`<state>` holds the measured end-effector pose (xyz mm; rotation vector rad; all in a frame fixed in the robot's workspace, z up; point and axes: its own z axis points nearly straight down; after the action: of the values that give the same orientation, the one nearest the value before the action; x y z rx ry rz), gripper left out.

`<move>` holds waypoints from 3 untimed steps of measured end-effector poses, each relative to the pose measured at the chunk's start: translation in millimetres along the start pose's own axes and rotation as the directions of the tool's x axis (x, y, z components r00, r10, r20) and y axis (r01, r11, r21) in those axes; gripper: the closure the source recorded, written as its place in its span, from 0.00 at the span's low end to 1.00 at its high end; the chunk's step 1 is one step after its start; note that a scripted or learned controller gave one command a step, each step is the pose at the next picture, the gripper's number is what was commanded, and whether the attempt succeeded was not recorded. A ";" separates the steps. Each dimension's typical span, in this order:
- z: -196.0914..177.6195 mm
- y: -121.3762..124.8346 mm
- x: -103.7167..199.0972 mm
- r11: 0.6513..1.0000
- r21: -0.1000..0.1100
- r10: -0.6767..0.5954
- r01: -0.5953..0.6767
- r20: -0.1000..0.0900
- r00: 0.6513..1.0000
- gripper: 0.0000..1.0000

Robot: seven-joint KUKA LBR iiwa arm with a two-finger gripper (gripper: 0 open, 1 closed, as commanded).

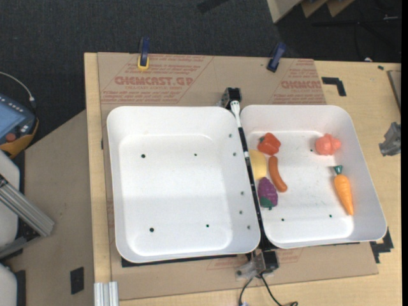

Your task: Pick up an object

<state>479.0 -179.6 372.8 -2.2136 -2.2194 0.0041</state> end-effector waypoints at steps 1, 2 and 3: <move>66.4 0.7 50.9 1.000 0.000 -0.003 0.003 -0.001 1.000 1.00; 110.6 1.1 106.5 1.000 0.000 -0.003 0.003 -0.001 1.000 1.00; 79.9 26.9 147.0 1.000 -0.011 -0.002 0.002 0.003 1.000 1.00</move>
<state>505.0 -32.3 293.2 -2.2184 -2.2287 -0.0043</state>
